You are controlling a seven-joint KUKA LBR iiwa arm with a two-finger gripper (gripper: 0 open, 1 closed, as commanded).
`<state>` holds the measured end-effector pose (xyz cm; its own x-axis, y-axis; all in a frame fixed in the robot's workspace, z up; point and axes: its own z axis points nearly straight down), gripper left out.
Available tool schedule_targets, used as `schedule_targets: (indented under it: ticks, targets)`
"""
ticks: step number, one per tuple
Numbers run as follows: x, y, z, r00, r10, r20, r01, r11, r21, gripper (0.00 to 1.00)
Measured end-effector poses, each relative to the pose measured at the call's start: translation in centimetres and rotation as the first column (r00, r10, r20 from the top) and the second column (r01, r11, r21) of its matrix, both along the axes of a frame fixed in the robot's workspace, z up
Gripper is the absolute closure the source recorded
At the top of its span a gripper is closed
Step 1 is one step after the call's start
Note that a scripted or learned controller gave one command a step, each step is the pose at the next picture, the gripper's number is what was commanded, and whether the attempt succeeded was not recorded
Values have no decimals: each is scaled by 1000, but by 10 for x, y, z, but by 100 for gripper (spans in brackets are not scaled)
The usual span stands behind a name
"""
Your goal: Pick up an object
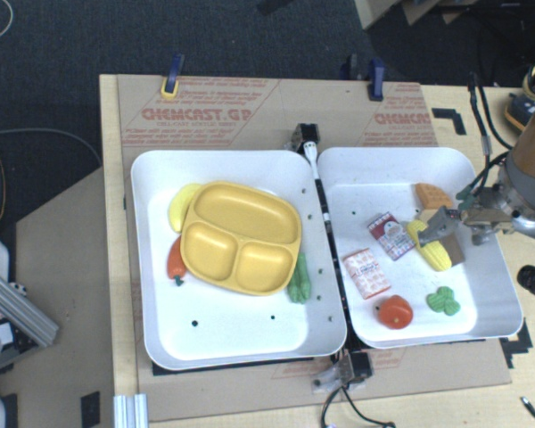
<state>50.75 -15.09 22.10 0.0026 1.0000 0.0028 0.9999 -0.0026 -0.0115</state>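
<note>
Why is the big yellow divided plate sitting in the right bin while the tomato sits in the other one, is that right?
Not quite. The camera view shows the yellow divided plate in the left bin, and the tomato is in the right bin.

Grey arm (pixel 528 163) cut off at right frame edge. Yellow divided plastic tray (pixel 240 237) hides most of red pepper toy (pixel 176 262), yellow banana-like piece (pixel 183 205), green leafy toy (pixel 300 280).
</note>
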Motion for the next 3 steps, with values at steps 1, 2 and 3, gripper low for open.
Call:
schedule_targets:
  ticks: [1,2,3]
  targets:
    - [3,0,5,1000,3,11,-3,1000,-2,0]
    - [3,1,-59,1000,2,4,-2,1000,0,0]
    - [-2,0,-122,1000,2,3,-2,1000,0,0]
